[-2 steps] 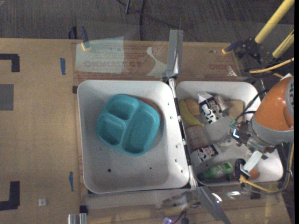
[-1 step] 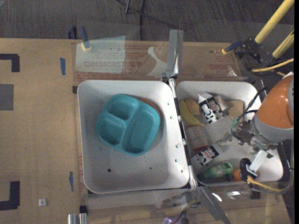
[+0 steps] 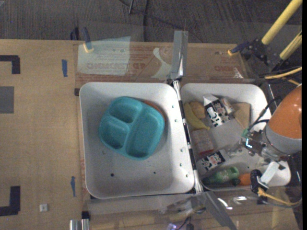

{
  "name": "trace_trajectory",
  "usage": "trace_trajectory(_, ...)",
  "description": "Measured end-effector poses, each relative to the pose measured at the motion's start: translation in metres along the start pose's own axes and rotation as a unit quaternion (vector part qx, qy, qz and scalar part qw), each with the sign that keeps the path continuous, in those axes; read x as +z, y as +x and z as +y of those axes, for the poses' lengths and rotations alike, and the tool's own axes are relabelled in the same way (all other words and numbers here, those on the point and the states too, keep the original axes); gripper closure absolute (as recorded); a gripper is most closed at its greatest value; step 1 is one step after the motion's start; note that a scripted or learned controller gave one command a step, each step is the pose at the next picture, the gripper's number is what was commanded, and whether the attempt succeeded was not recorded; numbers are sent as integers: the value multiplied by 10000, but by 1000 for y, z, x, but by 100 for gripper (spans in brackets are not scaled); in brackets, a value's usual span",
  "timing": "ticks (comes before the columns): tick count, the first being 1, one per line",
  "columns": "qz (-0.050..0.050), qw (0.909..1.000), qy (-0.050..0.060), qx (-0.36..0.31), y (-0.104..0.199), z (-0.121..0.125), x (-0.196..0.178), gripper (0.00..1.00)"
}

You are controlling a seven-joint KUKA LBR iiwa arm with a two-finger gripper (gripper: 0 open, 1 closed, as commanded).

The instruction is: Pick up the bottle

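A green bottle (image 3: pixel 223 175) lies on its side along the front wall of the right bin (image 3: pixel 259 91). An orange piece (image 3: pixel 244 178) lies just to the bottle's right; whether it is the bottle's cap or a separate thing is unclear. My gripper (image 3: pixel 244 146) hangs over the right part of this bin, a little behind and to the right of the bottle. The grey arm with its orange band (image 3: pixel 289 115) comes in from the right and hides the bin's right side.
In the right bin lie a yellow banana (image 3: pixel 195 116), a black-and-white carton (image 3: pixel 215 110) at the back, a second carton (image 3: pixel 212 159) near the bottle and a brownish packet (image 3: pixel 201 139). The left bin (image 3: pixel 91 128) holds a teal divided plate (image 3: pixel 132 127).
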State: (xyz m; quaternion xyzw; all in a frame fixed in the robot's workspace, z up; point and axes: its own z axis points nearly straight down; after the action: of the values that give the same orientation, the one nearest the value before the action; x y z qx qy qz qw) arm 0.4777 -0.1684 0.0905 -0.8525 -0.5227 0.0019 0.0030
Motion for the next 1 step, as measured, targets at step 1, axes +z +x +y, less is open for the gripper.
trace_trajectory(1, -11, 10000, -21, -22, 9, -5, -14, 0)
